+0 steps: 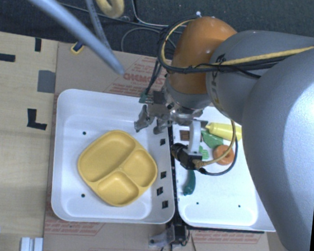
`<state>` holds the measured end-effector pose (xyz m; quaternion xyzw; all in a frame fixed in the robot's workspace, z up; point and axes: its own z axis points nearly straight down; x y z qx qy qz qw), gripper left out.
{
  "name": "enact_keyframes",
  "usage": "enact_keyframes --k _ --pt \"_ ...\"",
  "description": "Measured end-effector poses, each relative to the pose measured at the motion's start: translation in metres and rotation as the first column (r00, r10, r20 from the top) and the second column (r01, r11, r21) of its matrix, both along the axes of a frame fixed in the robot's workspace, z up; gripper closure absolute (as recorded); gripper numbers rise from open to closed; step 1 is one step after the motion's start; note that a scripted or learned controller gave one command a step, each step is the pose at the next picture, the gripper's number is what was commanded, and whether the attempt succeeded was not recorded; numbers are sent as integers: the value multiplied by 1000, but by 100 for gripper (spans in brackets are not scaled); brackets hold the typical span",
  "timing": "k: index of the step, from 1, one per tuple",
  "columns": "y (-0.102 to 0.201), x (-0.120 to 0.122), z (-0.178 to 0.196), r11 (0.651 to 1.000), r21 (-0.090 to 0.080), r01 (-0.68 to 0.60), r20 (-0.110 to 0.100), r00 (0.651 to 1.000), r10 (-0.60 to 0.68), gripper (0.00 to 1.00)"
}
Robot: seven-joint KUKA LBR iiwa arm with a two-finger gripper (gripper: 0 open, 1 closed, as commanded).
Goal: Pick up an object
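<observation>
My gripper (150, 125) hangs over the far right part of the left bin (68, 140), just beyond the yellow divided plate (118, 166). Its two fingers stand apart with nothing between them. The plate lies flat in the middle of the left bin. In the right bin (220, 211) lie a yellow item (224, 130), a green piece (211, 139), an orange piece (223, 153) and a dark green item (189, 183), all partly hidden by the arm's wrist and cables.
The grey arm with its orange band (202, 48) covers the upper right of the view and much of the right bin. A divider wall (169, 177) separates the two bins. Cardboard lies under both bins.
</observation>
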<state>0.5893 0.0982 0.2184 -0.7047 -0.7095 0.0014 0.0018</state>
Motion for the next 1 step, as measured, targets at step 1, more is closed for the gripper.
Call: enact_keyframes --k 1 --pt "-3 0 1 1000 -1 4 1 1000 -4 0"
